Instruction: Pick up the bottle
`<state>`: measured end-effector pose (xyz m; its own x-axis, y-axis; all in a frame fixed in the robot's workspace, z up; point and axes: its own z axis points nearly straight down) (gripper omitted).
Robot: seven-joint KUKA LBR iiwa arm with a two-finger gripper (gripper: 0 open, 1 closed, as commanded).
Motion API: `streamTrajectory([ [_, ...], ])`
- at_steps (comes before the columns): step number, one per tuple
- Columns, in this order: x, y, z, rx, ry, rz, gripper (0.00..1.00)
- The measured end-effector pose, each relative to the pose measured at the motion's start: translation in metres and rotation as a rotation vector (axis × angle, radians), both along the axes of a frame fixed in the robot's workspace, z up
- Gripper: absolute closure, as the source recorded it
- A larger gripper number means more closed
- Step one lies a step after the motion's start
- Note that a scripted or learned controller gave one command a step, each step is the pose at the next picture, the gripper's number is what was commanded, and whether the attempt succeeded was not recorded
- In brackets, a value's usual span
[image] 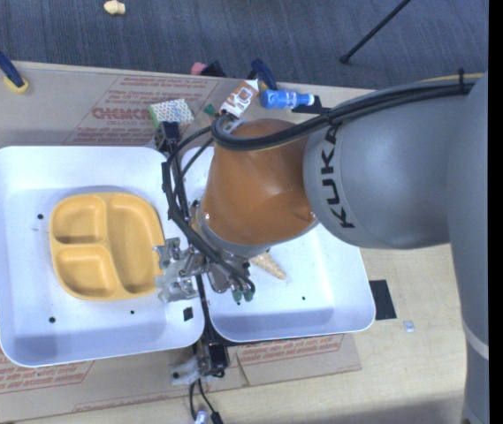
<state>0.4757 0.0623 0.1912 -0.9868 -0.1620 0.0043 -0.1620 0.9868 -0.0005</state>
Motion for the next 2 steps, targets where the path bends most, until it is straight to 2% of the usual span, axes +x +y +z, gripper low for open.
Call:
streamTrajectory([
  [1, 0.007, 0.056, 0.054, 0.0, -0.005, 0.019, 1.0],
  [2, 0.021, 0.116, 0.038, 0.002, -0.006, 0.621, 1.0],
])
